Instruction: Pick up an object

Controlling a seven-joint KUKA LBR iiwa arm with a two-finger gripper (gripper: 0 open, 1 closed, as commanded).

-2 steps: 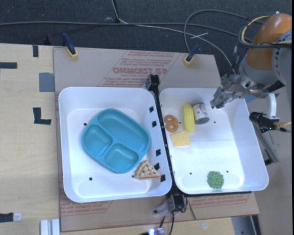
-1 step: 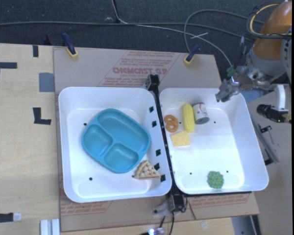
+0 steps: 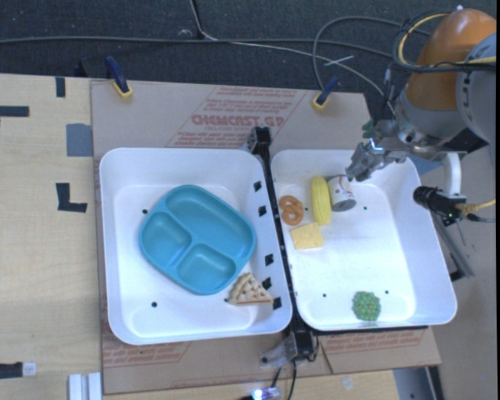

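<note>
The right bin (image 3: pixel 400 248) holds a yellow corn cob (image 3: pixel 320 200), a small pretzel (image 3: pixel 291 209), a yellow cheese slice (image 3: pixel 307 237), a small can (image 3: pixel 342 195) lying on its side and a green broccoli floret (image 3: pixel 367 305). My gripper (image 3: pixel 357 167) hangs over the bin's far side, just above and to the right of the can. Nothing shows between its tips. In the left bin (image 3: pixel 121 248) lie a blue divided plate (image 3: pixel 197 237) and a pizza slice (image 3: pixel 249 291).
A black divider (image 3: pixel 271 215) runs between the two bins. Blue and yellow clamps (image 3: pixel 117 77) (image 3: pixel 324 94) hold the cardboard at the back. Cables (image 3: pixel 333 57) loop above the right bin. The arm's orange band (image 3: pixel 455 44) is at upper right.
</note>
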